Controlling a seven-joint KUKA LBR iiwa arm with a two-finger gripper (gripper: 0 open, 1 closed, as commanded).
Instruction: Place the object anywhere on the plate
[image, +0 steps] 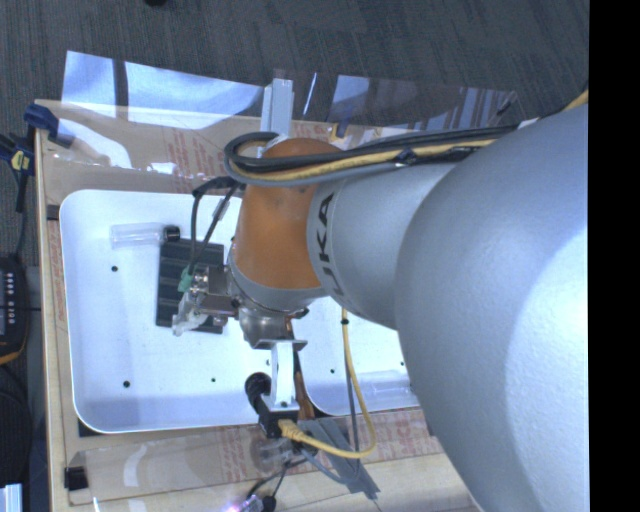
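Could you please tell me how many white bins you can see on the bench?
2: one white bin lies open on the left; a second bin shows as a corner beside it, under the arm, which hides the rest.

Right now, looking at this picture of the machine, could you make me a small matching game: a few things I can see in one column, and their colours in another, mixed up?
Things:
1. Band above the arm's wrist
2. Bin on the view's left
3. Ribbed block lying in that bin
4. Thin cable hanging below the arm

Colours:
A. White
B. Yellow
C. Orange
D. Dark, nearly black

Pairs: 1-C, 2-A, 3-D, 4-B
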